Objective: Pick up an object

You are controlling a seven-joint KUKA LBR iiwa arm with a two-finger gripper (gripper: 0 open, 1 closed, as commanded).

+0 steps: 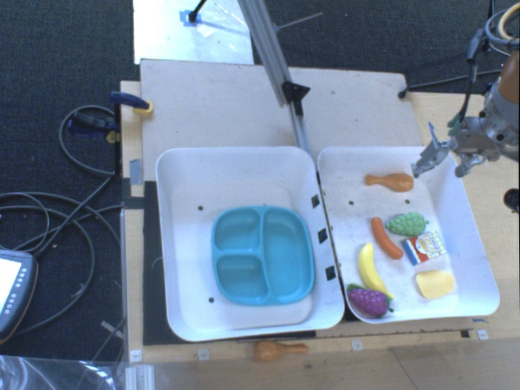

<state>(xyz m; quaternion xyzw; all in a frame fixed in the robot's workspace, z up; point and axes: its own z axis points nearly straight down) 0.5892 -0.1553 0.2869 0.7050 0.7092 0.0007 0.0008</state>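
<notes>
Drumstick point(390, 182) lies flat at far end of right bin point(479, 254), well apart from toy cluster nearer camera: sausage point(386, 238), green grapes point(406, 223), juice carton point(424, 248), banana point(371, 268), purple grapes point(368, 301), cheese wedge point(435, 283). Gripper point(443, 159) hovers just beside drumstick, over far right wall; fingers look parted, nothing between them.

Risks, as judged:
- descent off to side, fingers close on air
- finger clips bin wall
- rounded drumstick rolls or squirts out of pinch

Grey metal wrist point(487, 136) showing orange band above; dark cables point(475, 51) running alongside; gripper point(445, 162) ending in 2 slim grey fingers point(426, 162).
</notes>
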